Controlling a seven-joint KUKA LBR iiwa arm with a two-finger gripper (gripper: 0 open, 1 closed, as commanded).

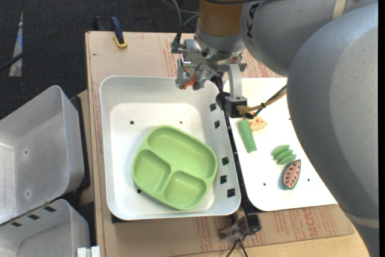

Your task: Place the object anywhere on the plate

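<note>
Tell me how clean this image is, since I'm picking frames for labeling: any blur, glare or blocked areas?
Camera view: sharp and evenly lit, with soft shadows and no strong glare on the white bins; the green plate is crisp; the arm, close to the lens, covers part of the right bin; the gripper is small and cluttered.

You've got the light green three-compartment plastic plate (174, 167) sitting in the left white bin (114, 129). Right white bin (313, 192) holds a green stick-shaped piece (246, 135), a green pea pod (281, 153) and a watermelon slice (291, 174). The gripper (194, 76) hangs over the left bin's far right corner, above the plate.
</note>
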